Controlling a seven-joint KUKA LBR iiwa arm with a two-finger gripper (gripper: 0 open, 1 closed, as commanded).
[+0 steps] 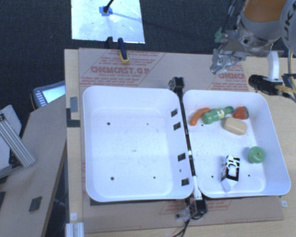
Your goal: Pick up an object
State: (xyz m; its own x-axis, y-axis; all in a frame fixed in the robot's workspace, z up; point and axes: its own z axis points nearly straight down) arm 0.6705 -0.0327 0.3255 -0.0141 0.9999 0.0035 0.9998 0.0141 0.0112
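**A:** You are looking at the tool [226, 63] hanging above the surface's far edge, just past the far rim of the right bin [276, 132]. I cannot tell whether it is released or clenched; nothing is showing beneath it.

**B:** And the candidates are all lying in that right bin?

**A:** Yes. Along the far wall you are seeing an orange carrot-like piece [198, 115] touching a green bottle [217, 115], then a red-orange piece [241, 113] and a beige block [235, 126] just beside them. A green round piece [256, 154] is sitting near the right wall, and a black-and-white packet [231, 169] is lying toward the near edge. The left bin [89, 132] is offering nothing.

**B:** So where are you risking trouble?

**A:** In the far cluster, I judge. The pieces are crowding each other, so a descent there is likely nudging a neighbour or pinching two at once. The rounded bottle is probably prone to rolling out of a closing grip. Anything hugging the wall is leaving little clearance, so you are risking a strike on the rim.
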